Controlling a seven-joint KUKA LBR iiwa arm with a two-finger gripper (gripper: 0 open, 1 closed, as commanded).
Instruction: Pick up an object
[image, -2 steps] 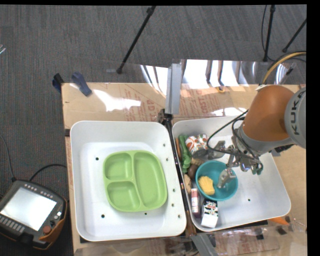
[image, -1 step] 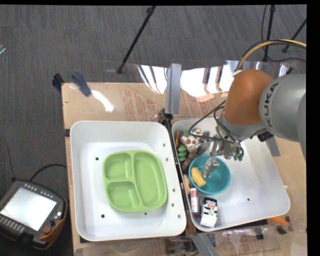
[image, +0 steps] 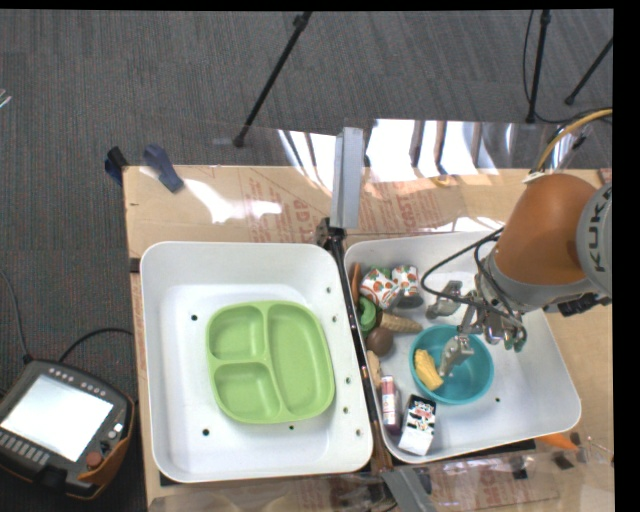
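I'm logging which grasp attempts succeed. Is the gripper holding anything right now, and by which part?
Cannot be told. The gripper sits over the teal bowl, beside the yellow item in it, but nothing shows between its fingers.

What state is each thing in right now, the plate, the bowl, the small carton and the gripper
Green divided plate: lying flat in the left bin, nothing in its compartments.
Teal bowl: upright in the right bin, a yellow item inside.
Small carton: lying at the right bin's front edge.
Gripper: over the bowl, grasp unclear.
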